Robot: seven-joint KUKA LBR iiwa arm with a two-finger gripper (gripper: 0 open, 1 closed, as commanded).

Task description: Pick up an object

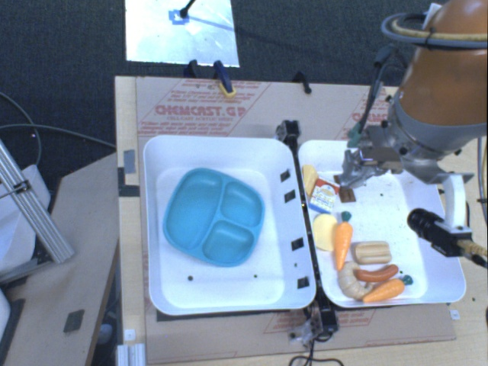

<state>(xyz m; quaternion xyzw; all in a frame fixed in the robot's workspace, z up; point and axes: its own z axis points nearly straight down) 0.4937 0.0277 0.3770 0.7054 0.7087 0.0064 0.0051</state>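
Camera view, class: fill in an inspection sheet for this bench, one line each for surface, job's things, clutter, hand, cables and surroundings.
Surface: cardboard-covered bench bearing two white bins, left bin and right bin.
Job's things: right bin holds toy food: two carrots, sausage, bread, small carton.
Clutter: blue divided plate in left bin.
Hand: hand above right bin's upper left; finger state unclear.
Cables: cable at left; hoses on arm.
Surroundings: dark carpet, metal sheet, aluminium frame.
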